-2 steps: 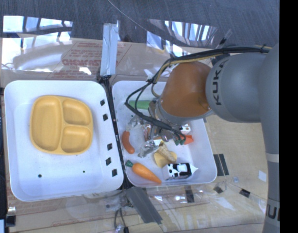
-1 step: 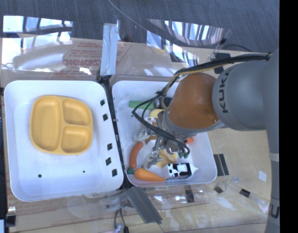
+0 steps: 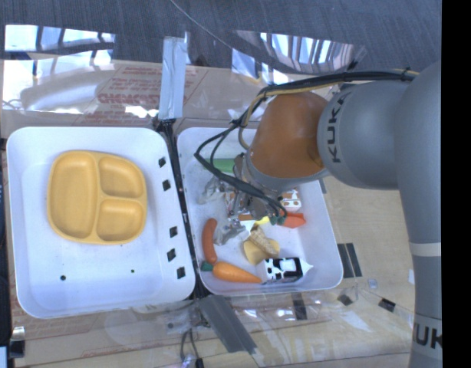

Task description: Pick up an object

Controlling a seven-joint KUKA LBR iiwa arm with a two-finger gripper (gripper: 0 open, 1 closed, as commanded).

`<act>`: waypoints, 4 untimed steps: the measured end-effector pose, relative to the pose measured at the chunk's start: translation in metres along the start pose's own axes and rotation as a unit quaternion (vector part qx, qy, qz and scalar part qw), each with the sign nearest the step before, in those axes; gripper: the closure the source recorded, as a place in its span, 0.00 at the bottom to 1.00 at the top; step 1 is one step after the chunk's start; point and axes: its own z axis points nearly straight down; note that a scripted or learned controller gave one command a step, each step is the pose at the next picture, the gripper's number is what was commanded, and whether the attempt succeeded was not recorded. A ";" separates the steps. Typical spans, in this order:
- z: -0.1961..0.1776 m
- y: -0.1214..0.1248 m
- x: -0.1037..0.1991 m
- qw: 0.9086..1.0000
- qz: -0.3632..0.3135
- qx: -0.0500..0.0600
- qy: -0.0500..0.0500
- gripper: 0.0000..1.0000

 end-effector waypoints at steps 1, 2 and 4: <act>-0.010 0.000 -0.001 1.000 -0.002 0.000 -0.001 1.00; -0.113 -0.023 -0.054 0.996 0.089 0.002 -0.003 1.00; -0.016 0.014 0.087 0.989 0.145 0.001 -0.001 1.00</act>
